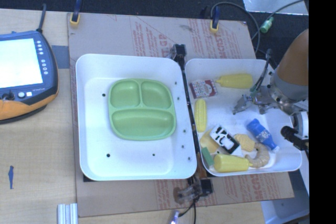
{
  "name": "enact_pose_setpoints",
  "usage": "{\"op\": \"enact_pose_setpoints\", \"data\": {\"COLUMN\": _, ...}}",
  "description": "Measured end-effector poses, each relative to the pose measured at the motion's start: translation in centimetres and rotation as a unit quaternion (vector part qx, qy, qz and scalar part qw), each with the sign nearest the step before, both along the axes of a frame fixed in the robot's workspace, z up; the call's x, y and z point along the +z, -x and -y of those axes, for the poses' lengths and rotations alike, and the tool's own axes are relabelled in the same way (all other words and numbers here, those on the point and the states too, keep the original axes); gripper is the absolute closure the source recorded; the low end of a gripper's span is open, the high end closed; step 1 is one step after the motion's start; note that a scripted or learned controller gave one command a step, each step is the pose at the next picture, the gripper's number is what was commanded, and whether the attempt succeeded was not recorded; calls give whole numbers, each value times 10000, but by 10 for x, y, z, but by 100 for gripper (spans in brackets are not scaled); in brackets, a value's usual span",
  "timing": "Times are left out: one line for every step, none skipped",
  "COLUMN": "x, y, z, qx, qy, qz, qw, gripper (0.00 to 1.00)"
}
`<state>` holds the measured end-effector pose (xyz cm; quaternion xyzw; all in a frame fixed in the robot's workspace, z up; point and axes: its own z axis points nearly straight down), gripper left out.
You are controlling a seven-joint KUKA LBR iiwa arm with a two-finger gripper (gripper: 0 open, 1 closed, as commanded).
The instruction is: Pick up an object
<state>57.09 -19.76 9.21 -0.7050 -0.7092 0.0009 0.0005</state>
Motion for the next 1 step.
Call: {"op": "enact_pose_setpoints", "data": {"x": 14, "y": 29, "z": 14, "qx": -12, "qy": -3, "qz": -7, "qw": 10000, "gripper": 0}}
